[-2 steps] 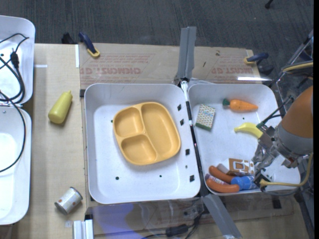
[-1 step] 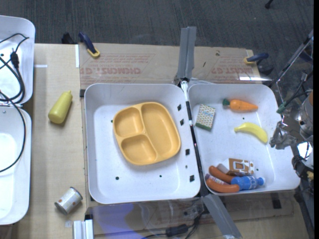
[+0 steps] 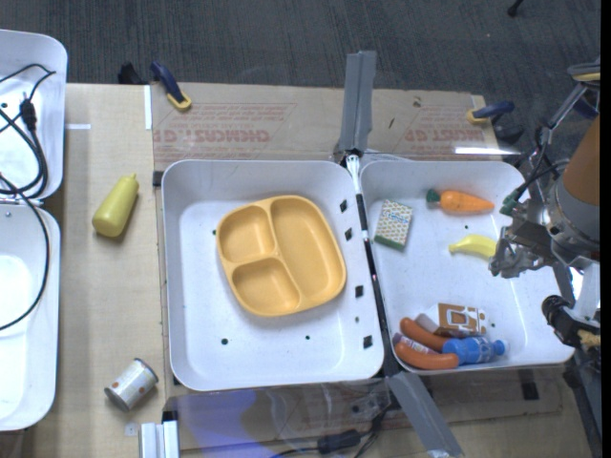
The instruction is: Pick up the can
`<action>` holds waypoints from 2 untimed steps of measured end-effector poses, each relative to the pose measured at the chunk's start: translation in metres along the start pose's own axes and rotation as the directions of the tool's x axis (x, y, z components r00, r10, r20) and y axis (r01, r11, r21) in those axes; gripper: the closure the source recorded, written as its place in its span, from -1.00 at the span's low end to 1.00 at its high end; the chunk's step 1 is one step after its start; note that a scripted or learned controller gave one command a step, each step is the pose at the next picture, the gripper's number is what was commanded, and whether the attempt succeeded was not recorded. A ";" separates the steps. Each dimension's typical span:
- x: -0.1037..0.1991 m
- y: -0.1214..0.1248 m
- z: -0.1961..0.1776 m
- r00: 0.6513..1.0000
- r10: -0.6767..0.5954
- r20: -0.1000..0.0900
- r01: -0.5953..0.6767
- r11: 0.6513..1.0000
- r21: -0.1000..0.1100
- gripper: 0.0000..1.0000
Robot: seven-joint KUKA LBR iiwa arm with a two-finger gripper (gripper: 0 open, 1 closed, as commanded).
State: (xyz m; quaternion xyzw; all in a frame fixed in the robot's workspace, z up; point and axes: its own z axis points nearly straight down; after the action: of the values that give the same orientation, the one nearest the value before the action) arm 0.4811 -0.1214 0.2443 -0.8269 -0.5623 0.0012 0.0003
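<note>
The can is small and silver with a red mark. It lies on its side on the wooden bench, outside the bins, just off the left bin's near left corner. My gripper hangs over the right side of the right bin, close to a yellow banana and far from the can. I see nothing held in it.
The left bin holds a yellow divided plate. In the right bin lie a carrot, a teal carton, a brown box, a hot dog and a blue bottle. A yellow bottle lies on the bench at left.
</note>
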 end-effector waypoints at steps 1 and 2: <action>0.054 -0.025 0.054 0.961 -0.276 -0.001 0.276 0.961 0.002 1.00; 0.037 -0.006 0.054 1.000 0.012 0.001 -0.012 1.000 0.001 1.00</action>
State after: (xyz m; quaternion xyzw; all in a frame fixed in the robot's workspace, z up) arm 0.4890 -0.0849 0.1903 -0.8303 -0.5574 0.0017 0.0005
